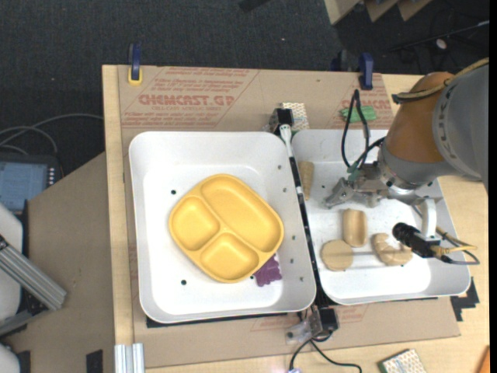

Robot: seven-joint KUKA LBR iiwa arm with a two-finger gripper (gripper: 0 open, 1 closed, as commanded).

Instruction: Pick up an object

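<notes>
My gripper (351, 193) hangs low over the upper middle of the right bin (373, 286), with the grey arm and its orange band coming in from the right. Just below it stands a tan cylinder-like piece (354, 227), apart from the gripper. A round tan piece (336, 255) lies lower left of that, and a third tan piece (389, 249) lies to its right. Nothing shows held in the gripper.
A slim tan piece (306, 177) leans by the right bin's left wall. The left bin (155, 162) holds a yellow three-part plate (225, 227) with a small purple thing (268, 271) at its lower right edge. A green thing (359, 114) lies on the board behind the right bin.
</notes>
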